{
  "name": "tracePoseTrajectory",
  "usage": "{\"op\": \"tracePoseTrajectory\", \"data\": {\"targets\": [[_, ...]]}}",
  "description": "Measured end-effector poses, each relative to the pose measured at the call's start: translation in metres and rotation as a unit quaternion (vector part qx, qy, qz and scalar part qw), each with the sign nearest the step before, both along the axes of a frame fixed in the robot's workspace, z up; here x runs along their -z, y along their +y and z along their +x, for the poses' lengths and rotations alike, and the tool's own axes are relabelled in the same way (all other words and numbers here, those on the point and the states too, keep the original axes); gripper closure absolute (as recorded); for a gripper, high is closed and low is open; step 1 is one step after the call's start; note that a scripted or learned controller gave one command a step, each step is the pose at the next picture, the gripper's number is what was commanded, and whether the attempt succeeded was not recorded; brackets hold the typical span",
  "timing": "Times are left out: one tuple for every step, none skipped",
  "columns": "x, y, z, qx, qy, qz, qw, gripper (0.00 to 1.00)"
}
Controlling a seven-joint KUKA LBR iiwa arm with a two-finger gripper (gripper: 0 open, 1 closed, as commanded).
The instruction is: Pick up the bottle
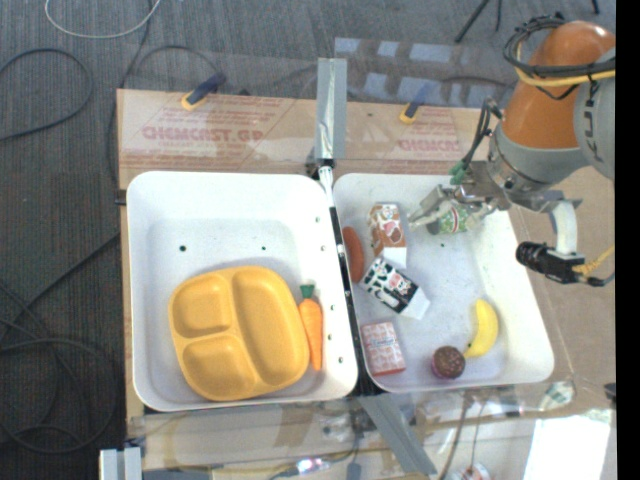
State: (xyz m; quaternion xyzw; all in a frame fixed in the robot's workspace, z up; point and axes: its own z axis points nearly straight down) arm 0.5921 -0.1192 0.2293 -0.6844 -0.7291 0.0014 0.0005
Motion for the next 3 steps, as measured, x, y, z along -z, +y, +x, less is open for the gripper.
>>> {"op": "tracePoseTrajectory", "data": {"targets": [[-0.011,0.051,-0.073,-0.015,0.001,0.0005,0.9999,0.00],[-0.025,0.114,-0.109,-0.017,0.001,0.0006,0.9999,0.00],[-0.074,0.162,-0.109,0.113,0.001,-0.0005,0.9936,0.00]]}}
